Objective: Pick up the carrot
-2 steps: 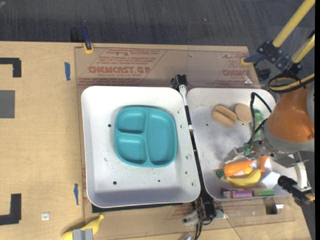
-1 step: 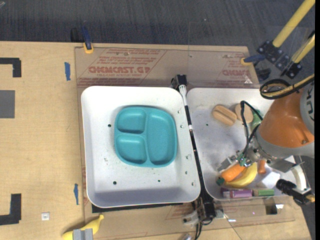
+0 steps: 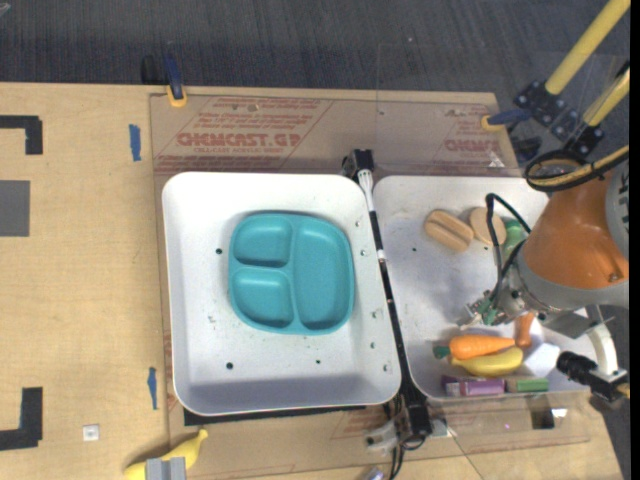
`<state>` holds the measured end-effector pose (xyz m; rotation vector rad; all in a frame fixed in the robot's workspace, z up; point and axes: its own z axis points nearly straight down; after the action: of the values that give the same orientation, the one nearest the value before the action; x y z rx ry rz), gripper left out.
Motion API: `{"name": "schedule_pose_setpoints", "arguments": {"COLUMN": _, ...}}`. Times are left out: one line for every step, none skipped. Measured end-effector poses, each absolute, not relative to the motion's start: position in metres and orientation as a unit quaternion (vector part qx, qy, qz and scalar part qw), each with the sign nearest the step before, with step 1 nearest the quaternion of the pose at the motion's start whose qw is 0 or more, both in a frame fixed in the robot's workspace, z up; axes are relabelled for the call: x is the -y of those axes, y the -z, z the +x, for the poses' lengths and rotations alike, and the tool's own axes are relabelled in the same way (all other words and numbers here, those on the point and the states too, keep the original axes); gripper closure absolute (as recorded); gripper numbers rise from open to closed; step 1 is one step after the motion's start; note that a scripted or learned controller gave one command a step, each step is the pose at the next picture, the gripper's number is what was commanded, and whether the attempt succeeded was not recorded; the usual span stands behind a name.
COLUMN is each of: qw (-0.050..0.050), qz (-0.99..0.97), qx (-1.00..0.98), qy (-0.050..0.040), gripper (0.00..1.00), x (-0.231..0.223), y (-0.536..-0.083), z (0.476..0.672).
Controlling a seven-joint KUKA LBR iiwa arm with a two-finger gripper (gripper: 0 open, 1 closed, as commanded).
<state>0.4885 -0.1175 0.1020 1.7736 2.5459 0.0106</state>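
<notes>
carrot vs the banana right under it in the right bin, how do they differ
The carrot is orange with a green tip at its left end; the banana is plain yellow. The carrot lies farther from the bin's front wall, the banana closer to it. Both lie flat, lengthwise left to right, side by side.

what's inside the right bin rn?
Right bin holds a carrot, a yellow banana-like piece, a purple item and a tan bun. The arm covers the bin's right part.

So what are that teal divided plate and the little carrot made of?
The teal plate looks like moulded plastic: one even colour, a soft sheen, rounded compartment walls. The carrot also looks plastic, probably a toy: smooth, glossy, uniformly orange, though it is small here.
</notes>
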Motion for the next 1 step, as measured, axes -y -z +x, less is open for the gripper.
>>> {"name": "schedule_pose_setpoints", "arguments": {"qw": 0.018, "qz": 0.571, "qx": -0.821, "qy": -0.0030, "gripper": 0.00, "x": 0.1172, "y": -0.1010, "z": 0.4879}}
